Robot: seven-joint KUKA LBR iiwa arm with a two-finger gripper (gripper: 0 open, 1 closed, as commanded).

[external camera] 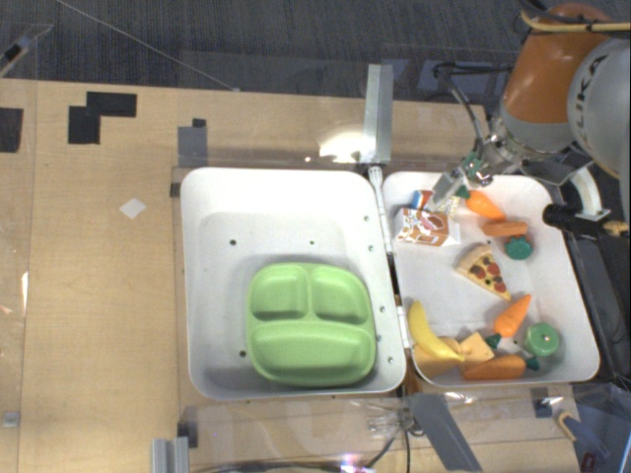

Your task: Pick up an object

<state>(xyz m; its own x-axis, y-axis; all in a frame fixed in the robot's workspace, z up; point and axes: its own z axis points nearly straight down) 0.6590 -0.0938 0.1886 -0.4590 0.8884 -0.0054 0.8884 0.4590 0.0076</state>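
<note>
Over the right bin (pixel 577 294), toward its twelve o'clock edge, the gripper (pixel 455 187) hangs low, its tip just above a small carton (pixel 424 227) that lies at about eleven o'clock in that bin. Whether the fingers are spread or closed cannot be told from this slant; nothing is plainly seen between them, so no hold can be claimed.

Around it the bin is crowded. A carrot (pixel 483 204) sits just beside the gripper at one o'clock of the carton, a sausage (pixel 505 230) lies past it, and a green disc (pixel 519 248) lies at three o'clock. A pizza slice (pixel 484 269) rests near the bin's centre. Down at six o'clock are a banana (pixel 426 332), a second carrot (pixel 512 314) and a green cap (pixel 541 340). The left bin (pixel 207 264) bears a green tray (pixel 311 321).

By the look of it, this is the approach or the grasp itself, with the carton or the carrot as the likely target. The next move calls for the tip to settle squarely on one piece, close firmly, then lift straight up. The risk is a pinch on the carton's edge, or a nudge to the carrot touching close by.
</note>
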